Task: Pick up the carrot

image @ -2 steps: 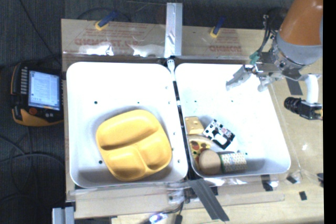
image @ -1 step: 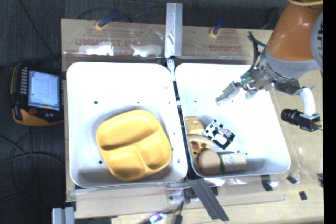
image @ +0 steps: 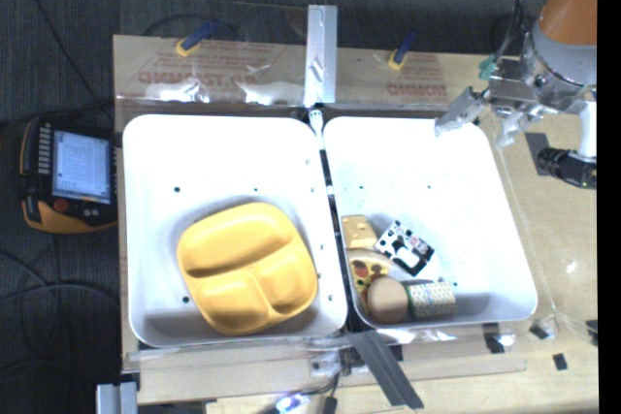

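A small orange piece that looks like the carrot (image: pixel 363 269) lies in the near left corner of the right bin (image: pixel 485 208), wedged among other items. A tan block (image: pixel 356 231) lies just behind it and a brown rounded item (image: pixel 386 299) just in front. My gripper (image: pixel 479 122) hangs over the bin's far right corner, well away from the carrot. Its fingers (image: pixel 454 117) are spread open with nothing between them.
A black-and-white patterned item (image: pixel 405 247) and a small can-like item (image: pixel 431 298) lie beside the pile. The left bin (image: pixel 155 160) holds a yellow divided plate (image: pixel 247 265). A handheld screen unit (image: pixel 68 175) sits left of the bench.
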Action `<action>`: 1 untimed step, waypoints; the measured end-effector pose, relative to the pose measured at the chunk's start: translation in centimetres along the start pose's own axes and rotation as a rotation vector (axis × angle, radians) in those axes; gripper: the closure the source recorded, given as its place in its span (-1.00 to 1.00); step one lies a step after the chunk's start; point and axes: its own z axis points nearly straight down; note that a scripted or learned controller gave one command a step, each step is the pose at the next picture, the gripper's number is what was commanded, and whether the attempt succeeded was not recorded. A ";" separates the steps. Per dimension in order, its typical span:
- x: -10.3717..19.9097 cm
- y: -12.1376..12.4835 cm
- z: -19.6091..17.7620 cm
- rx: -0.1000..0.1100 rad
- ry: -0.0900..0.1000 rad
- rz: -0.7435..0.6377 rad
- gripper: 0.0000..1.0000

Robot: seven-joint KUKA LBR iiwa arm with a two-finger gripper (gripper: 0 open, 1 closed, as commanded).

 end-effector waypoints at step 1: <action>-0.1 -5.2 5.2 0.003 0.001 0.432 -1.00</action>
